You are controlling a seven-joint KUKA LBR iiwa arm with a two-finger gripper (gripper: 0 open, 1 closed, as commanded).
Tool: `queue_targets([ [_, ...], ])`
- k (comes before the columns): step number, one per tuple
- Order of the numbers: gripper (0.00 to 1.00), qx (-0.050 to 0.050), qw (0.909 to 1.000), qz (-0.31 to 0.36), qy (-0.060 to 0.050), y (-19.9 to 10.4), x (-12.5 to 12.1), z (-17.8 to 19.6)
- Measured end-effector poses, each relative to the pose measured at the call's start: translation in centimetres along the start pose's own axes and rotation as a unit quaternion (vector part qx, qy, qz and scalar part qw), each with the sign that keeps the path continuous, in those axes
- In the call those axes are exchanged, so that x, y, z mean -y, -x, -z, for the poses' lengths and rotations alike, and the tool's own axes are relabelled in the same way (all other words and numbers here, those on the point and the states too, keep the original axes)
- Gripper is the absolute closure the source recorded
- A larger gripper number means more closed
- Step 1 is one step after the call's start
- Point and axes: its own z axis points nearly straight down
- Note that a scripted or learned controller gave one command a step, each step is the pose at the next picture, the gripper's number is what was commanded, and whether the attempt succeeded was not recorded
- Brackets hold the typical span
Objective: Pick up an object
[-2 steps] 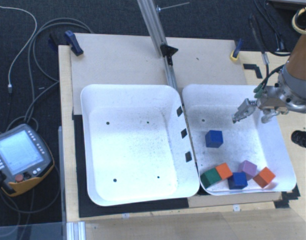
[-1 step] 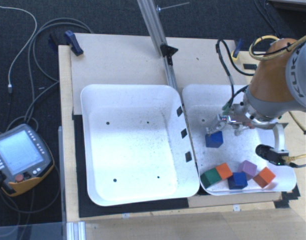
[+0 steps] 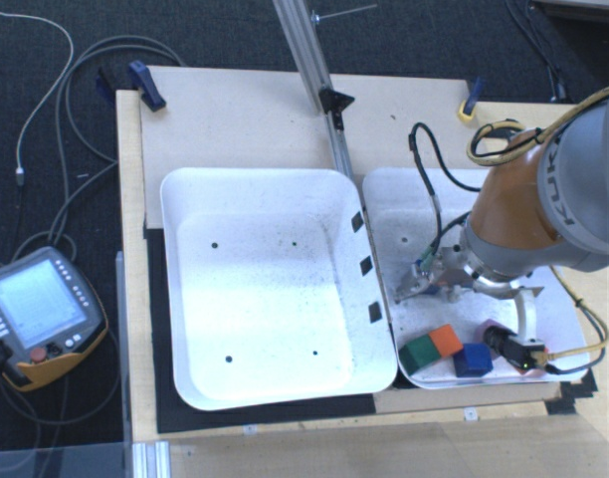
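Observation:
Three blocks lie at the front of the right bin (image 3: 404,207): a green block (image 3: 420,353), an orange block (image 3: 446,340) and a blue block (image 3: 473,360), close together. My gripper (image 3: 421,283) reaches down into the right bin, just behind and to the left of the blocks, near the bin's left wall. The wrist and arm cover most of it. Nothing shows between its fingers.
The left bin (image 3: 265,287) sits beside the right one, its rim overlapping at the middle. A slanted metal pole (image 3: 309,53) rises behind the bins. A black cable (image 3: 429,182) loops over the right bin. A teach pendant (image 3: 36,312) lies left of the bench.

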Motion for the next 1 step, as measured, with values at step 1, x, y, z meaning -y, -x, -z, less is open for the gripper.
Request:
queue_targets([
  [1,0.0,0.002,1.0,0.002,0.008,-0.12,-6.55,0.55],
])
